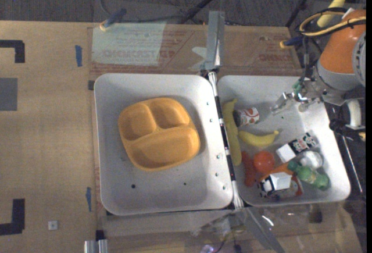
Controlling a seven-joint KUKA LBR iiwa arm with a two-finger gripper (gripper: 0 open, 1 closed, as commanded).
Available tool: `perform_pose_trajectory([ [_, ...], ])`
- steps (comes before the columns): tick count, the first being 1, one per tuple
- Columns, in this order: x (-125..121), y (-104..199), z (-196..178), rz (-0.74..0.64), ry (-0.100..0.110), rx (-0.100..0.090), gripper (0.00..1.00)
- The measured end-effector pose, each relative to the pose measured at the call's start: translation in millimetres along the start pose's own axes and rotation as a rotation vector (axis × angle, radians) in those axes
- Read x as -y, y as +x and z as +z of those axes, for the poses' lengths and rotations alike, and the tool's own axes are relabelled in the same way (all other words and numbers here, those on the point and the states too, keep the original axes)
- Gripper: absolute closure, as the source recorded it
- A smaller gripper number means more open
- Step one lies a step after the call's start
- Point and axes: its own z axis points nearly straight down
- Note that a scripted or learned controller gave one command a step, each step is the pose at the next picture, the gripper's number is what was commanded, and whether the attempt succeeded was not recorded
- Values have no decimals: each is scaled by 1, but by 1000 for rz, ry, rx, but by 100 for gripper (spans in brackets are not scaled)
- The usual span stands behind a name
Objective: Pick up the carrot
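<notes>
- I see the tool (293,100) hanging over the upper part of the right bin (340,188), near its far right corner, with nothing between its ends.
- I cannot tell from this slanted view whether the tool is released or clenched; it is small and partly blurred against the bin's white floor.
- The arm (343,57) reaches in from the right, its orange band sitting just above the wrist.
- The carrot (249,169) lies in the lower left part of the right bin, close to the wall shared with the left bin, well apart from the tool.
- A red tomato (263,160) sits just beside the carrot, touching or nearly touching it on its right.
- A yellow banana (258,138) lies above the tomato, and a long yellow-green piece (232,132) runs along the shared wall.
- A small red-and-white can (248,116) lies near the top of that long piece.
- Small cartons and green items crowd the bin's lower right.
- In the left bin (110,147) an orange divided plate (158,133) rests flat on the floor.
- Both bins sit on the desk (46,147).
</notes>
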Motion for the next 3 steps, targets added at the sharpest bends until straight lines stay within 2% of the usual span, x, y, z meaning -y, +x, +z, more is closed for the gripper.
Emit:
perform_pose_trajectory([
  [1, -30, 0, 4, 294, 22, -21, 0],
  [2, -34, 75, 8, 578, 15, 8, 0],
  [3, -32, 65, -71, 639, 2, 10, 0],
])
